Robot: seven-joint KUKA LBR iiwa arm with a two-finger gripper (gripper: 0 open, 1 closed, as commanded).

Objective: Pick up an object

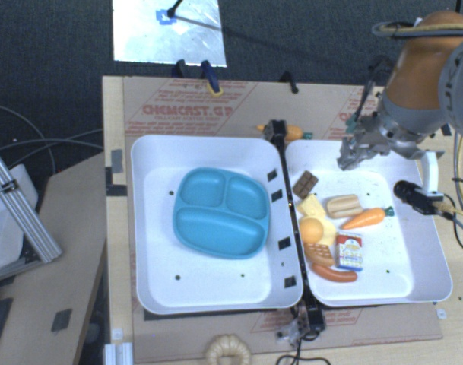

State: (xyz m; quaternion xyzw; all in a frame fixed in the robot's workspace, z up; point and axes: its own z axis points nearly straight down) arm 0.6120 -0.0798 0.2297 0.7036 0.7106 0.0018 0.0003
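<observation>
Red lettering reading "CHEMCAST GP" runs across the brown protective sheet [187,106] that covers the table [71,204] behind the two white bins; a second run of the same red print sits at the far right, too broken up to read.

The left bin [151,226] holds a blue divided tray [221,212] with three compartments, lying flat near the middle.

The right bin [413,257] holds a cluster of toy food along its left side: a small brown chocolate-like piece [305,182] nearest the divider, a pale yellow wedge [312,206] below it, an orange ball [312,229], a waffle-like piece [316,250] and a red sausage [334,273] at the near end. Just right of these lie a hot-dog bun [344,204], a carrot [365,218] with a green tip, and a small red-and-white carton [350,251] whose label print is too small to read.

The end effector [353,156] hangs over the far edge of the right bin, above and apart from the food cluster, with nothing visibly held. Whether it is wide or narrow cannot be told from this angle. The grey arm [421,90] with its orange band reaches in from the right.
</observation>
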